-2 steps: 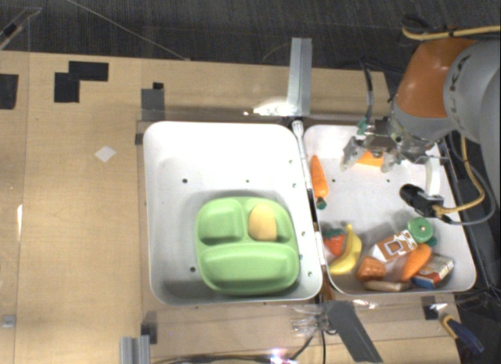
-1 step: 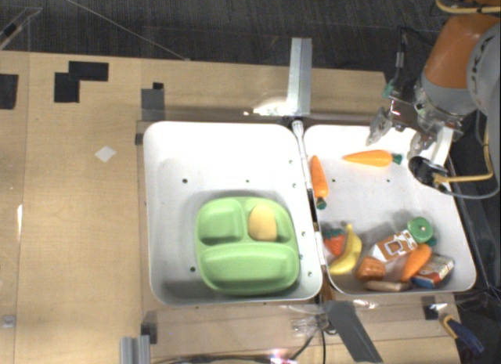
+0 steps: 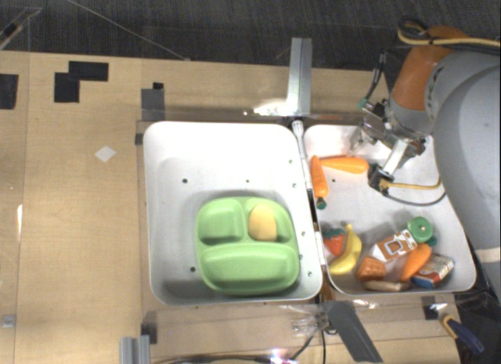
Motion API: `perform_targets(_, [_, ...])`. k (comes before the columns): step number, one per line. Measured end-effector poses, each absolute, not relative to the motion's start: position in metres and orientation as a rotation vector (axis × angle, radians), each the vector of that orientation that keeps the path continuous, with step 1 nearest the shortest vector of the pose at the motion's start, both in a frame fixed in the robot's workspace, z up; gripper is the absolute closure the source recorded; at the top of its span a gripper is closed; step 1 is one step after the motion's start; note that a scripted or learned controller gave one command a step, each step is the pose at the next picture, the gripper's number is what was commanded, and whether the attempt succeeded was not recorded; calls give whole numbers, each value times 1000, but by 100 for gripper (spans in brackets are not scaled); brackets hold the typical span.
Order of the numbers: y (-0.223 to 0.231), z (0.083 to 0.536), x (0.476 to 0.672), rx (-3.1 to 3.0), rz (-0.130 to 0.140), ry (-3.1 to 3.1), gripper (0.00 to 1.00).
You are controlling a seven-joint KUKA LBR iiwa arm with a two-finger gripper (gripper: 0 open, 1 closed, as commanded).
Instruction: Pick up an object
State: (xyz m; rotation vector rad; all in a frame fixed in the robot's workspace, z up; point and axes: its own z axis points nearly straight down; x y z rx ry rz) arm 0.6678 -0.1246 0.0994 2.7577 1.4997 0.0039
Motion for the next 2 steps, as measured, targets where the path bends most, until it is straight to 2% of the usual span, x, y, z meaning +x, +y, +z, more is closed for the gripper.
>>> perform_targets(1, [-129,140,666,2644,6,1689,0])
perform_targets(2, [-106,89,664,2704,7,1592,0])
